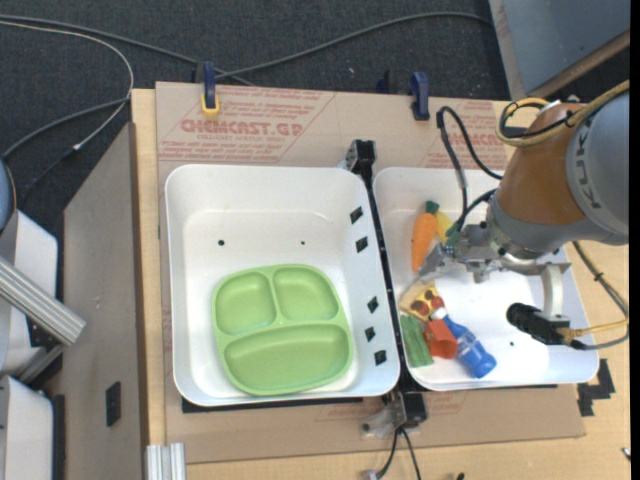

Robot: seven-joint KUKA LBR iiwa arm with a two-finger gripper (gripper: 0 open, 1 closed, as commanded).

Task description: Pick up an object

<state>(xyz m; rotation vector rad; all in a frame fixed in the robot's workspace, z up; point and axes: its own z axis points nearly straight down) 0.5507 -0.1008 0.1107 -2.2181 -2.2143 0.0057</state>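
Observation:
The right bin (pixel 520 368) holds several small toys. An orange carrot (pixel 424 238) with a green top lies near the bin's left wall. Below it sit a yellow and red piece (pixel 422 303), a green block (pixel 413 344), a red piece (pixel 441 341) and a blue bottle (pixel 472 353). My gripper (pixel 442 258) reaches in from the right and hangs low, just right of the carrot's lower end and above the yellow and red piece. The grey wrist covers a small yellow-green thing (pixel 446 228) beside the carrot.
The left bin (pixel 190 268) holds a light green divided plate (pixel 284 326) at its front. A black divider (pixel 372 258) with clips runs between the bins. Bare white floor lies in the right bin's front right part.

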